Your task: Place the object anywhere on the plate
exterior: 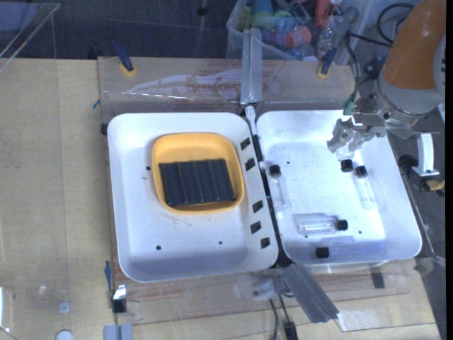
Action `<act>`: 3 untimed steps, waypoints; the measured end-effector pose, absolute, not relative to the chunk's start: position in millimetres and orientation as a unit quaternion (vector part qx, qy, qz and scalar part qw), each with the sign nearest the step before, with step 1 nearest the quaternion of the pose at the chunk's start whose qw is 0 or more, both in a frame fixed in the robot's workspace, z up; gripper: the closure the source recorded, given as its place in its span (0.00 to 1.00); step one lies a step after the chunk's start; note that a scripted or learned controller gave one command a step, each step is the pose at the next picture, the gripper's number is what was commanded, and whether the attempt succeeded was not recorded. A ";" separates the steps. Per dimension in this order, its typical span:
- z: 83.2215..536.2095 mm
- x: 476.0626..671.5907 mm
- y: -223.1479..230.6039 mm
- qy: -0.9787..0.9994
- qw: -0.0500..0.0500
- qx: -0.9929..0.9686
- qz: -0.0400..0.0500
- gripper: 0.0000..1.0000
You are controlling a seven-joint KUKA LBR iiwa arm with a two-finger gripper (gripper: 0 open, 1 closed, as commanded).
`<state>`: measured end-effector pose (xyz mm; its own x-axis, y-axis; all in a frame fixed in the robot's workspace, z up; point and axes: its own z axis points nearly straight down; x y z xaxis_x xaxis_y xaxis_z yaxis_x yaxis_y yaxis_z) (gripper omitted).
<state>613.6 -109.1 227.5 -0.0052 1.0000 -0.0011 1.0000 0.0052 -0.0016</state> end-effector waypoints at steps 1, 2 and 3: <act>254.0 649.7 -131.2 -0.791 -0.003 -0.612 -0.001 1.00; 246.9 667.9 -129.3 -0.863 -0.003 -0.506 -0.001 1.00; 295.8 667.9 -150.9 -0.924 -0.004 -0.383 -0.001 1.00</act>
